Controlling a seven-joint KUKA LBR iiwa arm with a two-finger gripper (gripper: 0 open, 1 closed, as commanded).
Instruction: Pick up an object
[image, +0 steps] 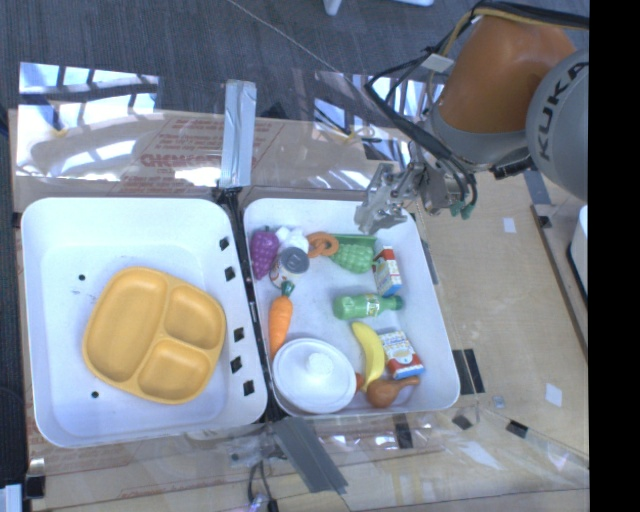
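Note:
My gripper (375, 212) hangs over the far edge of the right bin (432, 300), just above a green toy (352, 256) and an orange piece (322, 243). Nothing shows in its grasp. The bin holds purple grapes (263, 250), a small grey-capped jar (293, 259), a carrot (281, 320), a green bottle (367, 305), a small carton (388, 272), a banana (368, 352), a second carton (400, 352) and a white bowl (315, 375).
The left bin (50, 240) holds a yellow divided plate (153, 333). A black divider (240, 290) runs between the two bins. The arm's cables and orange band (500, 70) rise at the upper right. Bare bench (510, 320) lies to the right.

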